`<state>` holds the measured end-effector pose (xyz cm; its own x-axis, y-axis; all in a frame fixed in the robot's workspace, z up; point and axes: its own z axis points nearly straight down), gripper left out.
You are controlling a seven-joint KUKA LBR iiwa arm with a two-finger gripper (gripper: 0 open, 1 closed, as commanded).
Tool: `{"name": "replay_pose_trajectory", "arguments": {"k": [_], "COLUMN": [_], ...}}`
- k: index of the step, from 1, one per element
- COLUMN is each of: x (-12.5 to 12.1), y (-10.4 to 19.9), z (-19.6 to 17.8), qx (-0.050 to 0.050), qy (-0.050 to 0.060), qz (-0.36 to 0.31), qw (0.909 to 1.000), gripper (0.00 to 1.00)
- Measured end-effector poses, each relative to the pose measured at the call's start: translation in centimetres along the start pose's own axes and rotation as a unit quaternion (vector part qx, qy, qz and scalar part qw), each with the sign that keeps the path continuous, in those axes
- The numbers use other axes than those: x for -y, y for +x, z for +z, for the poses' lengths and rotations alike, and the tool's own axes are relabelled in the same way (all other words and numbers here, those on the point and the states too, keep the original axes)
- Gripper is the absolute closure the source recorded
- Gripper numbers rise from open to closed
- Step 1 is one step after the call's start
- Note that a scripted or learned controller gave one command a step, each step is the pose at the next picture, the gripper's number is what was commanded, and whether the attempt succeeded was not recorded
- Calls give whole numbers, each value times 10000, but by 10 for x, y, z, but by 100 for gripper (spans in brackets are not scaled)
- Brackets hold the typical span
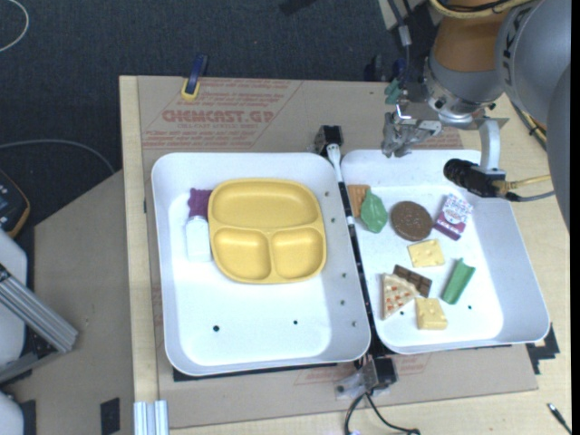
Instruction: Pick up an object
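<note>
My gripper [397, 145] hangs over the back left rim of the right bin [526, 270], open, with nothing between its fingers. Below it in that bin lie an orange cracker [358, 193], a green leaf-shaped piece [373, 212], a round brown cookie [410, 219] and a purple-and-white packet [454, 214]. Nearer the front are a yellow cheese square [426, 254], a green stick [458, 280], a brown bar [413, 280], a pizza slice [393, 295] and a yellow wedge [430, 314].
The left bin [272, 333] holds a yellow divided plate [267, 227], a purple item [199, 201] and a white bottle [197, 238]. A black cylinder [471, 178] on a bracket juts over the right bin's back edge. A black clip [328, 139] sits between the bins.
</note>
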<state>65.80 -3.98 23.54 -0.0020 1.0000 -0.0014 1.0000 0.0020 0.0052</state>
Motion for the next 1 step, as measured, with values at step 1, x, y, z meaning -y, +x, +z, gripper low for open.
{"name": "replay_pose_trajectory", "arguments": {"k": [1], "x": [-2], "y": [2], "z": [3], "qx": [1], "qy": [8], "qz": [4], "qw": [10000], "gripper": [100]}}
